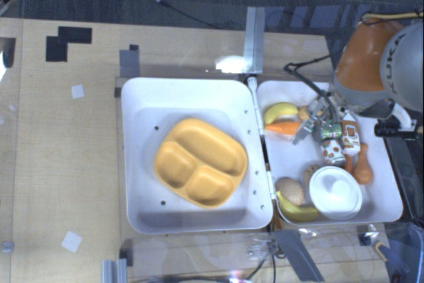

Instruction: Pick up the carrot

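In the right bin (391, 205), toward its upper middle, the claw (311, 124) hangs low among the clutter, and whether it is parted or closed I cannot tell, nor can I see anything caught in it. The carrot (285, 128) lies just beside it at about nine o'clock, a short orange piece resting lengthwise left to right, touching or nearly touching the yellow banana (279, 113) that curves at its twelve o'clock. At the claw's four o'clock stand a small can (329, 132) and a printed carton (351, 136), with an orange toy (362, 166) beyond them; farther at six o'clock sits a white bowl (336, 191), a brown lump (290, 190) and a second banana (296, 211). To do the pick well, I judge the claw should shift slightly toward nine o'clock, centre over the carrot's middle and close across its narrow width, keeping clear of the banana so it is not pinched along with it. Well apart at nine o'clock, the left bin (136, 142) on the desk (59, 162) holds a yellow divided plate (200, 161)
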Tool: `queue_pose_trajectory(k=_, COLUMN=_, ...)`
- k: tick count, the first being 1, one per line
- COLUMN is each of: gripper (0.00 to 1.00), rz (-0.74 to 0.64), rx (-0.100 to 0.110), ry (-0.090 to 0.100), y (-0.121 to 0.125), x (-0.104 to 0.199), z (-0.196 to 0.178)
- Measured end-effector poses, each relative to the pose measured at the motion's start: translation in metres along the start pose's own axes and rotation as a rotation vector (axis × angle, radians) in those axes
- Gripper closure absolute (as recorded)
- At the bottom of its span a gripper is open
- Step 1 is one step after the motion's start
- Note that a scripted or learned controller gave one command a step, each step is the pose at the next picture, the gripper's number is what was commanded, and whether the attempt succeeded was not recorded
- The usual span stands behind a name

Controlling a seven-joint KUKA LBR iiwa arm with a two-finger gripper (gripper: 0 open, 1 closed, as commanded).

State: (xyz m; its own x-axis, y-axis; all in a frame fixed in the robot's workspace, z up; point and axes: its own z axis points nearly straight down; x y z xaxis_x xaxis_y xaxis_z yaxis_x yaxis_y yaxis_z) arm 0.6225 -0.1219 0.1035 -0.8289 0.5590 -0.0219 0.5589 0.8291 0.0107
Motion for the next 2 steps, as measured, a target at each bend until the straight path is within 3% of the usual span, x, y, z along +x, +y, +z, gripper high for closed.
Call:
queue_pose_trajectory(k=1, gripper=0.00, rz=0.137, rx=0.005, ry=0.011, y=0.049, x=-0.017, z=-0.035)
queue_pose_trajectory(k=2, gripper=0.00, rz=0.075, rx=0.005, ry=0.011, y=0.022, x=0.035, z=0.014)
